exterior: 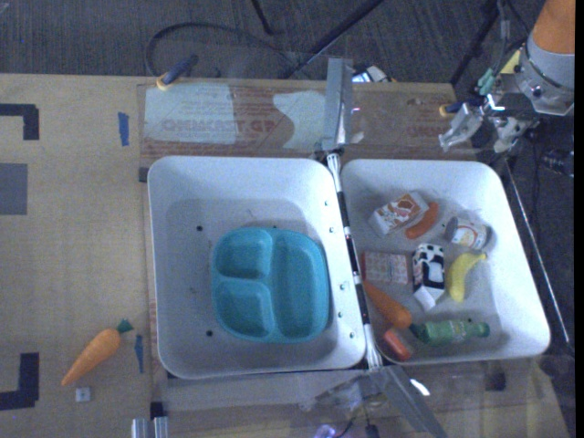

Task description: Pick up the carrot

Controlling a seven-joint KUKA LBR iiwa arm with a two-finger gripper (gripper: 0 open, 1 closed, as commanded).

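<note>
None done yet. Left to do: reach hand (476, 126) down to carrot (388, 307) in right bin (497, 199), grab, lift. Cannot tell if hand open.

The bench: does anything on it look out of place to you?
Yes. One carrot lies on the bare bench outside the bins, left of the left bin, while the other toy foods sit in the right bin. The end effector is above that bin's far corner.
</note>
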